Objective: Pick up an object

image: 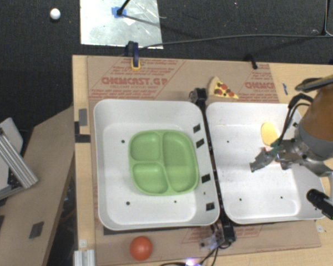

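Observation:
A small yellow object (269, 132) lies in the right white bin (255, 209), near its back right. My gripper (265, 160) hangs over the middle of that bin, just in front of and slightly left of the yellow object. Nothing shows in its grasp. The grey arm with its orange band (327, 112) comes in from the right and covers the bin's right side.
The left bin (108, 204) holds a green divided plate (162, 161). On the bench outside the bins lie a toy pizza slice (223, 88) at the back and a red-orange ball (140, 247) at the front. Black clips (204, 160) line the seam between the bins.

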Action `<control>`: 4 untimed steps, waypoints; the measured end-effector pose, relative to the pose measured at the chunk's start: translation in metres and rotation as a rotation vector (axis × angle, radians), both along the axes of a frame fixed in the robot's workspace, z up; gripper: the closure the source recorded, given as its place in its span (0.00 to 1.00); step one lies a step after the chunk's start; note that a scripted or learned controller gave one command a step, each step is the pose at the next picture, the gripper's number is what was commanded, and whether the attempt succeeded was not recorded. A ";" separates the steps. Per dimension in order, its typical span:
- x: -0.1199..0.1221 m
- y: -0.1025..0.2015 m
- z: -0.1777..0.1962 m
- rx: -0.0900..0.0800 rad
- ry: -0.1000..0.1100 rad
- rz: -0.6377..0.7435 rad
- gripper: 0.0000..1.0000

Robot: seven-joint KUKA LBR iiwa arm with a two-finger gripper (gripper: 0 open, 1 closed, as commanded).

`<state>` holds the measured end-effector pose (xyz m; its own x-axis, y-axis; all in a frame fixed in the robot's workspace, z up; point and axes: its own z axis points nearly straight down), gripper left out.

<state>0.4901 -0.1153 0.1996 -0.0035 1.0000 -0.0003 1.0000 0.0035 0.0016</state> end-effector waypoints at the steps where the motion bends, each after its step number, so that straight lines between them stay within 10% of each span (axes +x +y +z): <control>1: 0.006 0.002 -0.061 0.002 0.006 -0.001 0.00; 2: 0.005 0.002 -0.113 0.002 0.006 -0.002 0.00; 3: 0.006 0.002 -0.100 0.001 0.001 -0.002 1.00; 4: 0.002 -0.001 -0.055 -0.001 -0.004 -0.002 1.00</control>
